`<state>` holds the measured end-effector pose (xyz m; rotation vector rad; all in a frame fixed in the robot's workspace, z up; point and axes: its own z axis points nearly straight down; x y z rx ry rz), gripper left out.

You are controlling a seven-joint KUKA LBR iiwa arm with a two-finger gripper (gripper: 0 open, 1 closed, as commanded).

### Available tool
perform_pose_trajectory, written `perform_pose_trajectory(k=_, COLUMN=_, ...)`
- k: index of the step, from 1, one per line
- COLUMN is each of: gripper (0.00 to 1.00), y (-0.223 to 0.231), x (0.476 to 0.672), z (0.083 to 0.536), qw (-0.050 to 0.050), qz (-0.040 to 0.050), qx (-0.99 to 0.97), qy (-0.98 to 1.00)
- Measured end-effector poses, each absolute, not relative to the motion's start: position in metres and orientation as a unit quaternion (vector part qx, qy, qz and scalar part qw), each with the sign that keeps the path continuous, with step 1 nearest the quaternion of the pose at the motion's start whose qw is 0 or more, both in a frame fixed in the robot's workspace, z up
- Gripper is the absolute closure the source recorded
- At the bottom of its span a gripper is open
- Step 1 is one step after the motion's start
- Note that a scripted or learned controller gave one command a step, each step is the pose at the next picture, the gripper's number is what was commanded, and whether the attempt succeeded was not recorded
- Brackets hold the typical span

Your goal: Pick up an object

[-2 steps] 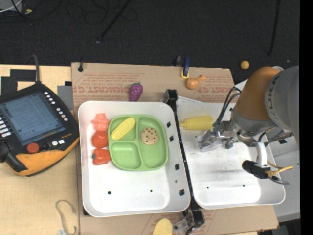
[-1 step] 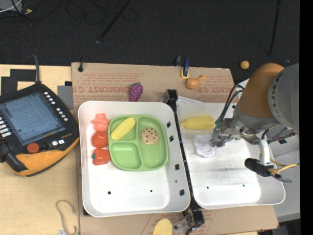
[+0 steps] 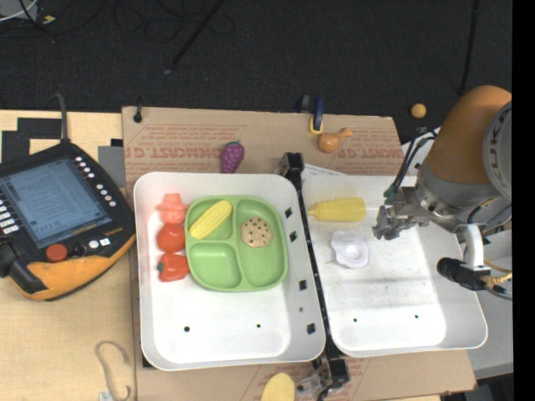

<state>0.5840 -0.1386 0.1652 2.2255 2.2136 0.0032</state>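
Observation:
In the right bin (image 3: 418, 328) lie a yellow squeeze bottle (image 3: 338, 210) near the back left and a small white cup-like piece (image 3: 350, 251) just in front of it. My gripper (image 3: 386, 225) hangs over the right bin, a little to the right of both, its dark fingers pointing down. Nothing shows between them. The left bin (image 3: 217, 332) holds a green divided plate (image 3: 236, 267) with a corn cob (image 3: 209, 218) and a cookie (image 3: 256, 232) on it, and red and pink toy foods (image 3: 170, 238) beside the plate's left rim.
A purple grape toy (image 3: 232, 155) and an orange pear-like toy (image 3: 332, 140) lie on the cardboard behind the bins. A teach pendant (image 3: 58, 215) sits at the left. A yellow object (image 3: 278, 386) lies in front of the bins.

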Motion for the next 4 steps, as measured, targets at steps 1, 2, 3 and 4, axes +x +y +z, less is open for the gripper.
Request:
perform_pose_trajectory(k=1, gripper=1.00, y=-0.139, x=0.587, z=0.208, qw=0.001, qz=0.0009, qx=0.708, qy=0.707)
perform_pose_trajectory(k=2, gripper=1.00, y=-0.140, x=0.587, z=0.229, qw=0.000, qz=0.0004, qx=0.708, qy=0.707)
perform_pose_trajectory(k=3, gripper=1.00, y=-0.084, x=0.583, z=0.220, qw=-0.002, qz=-0.0006, qx=0.706, qy=0.708)
perform_pose_trajectory(k=4, gripper=1.00, y=-0.064, x=0.590, z=0.218, qw=-0.001, qz=-0.0002, qx=0.707, qy=0.707)
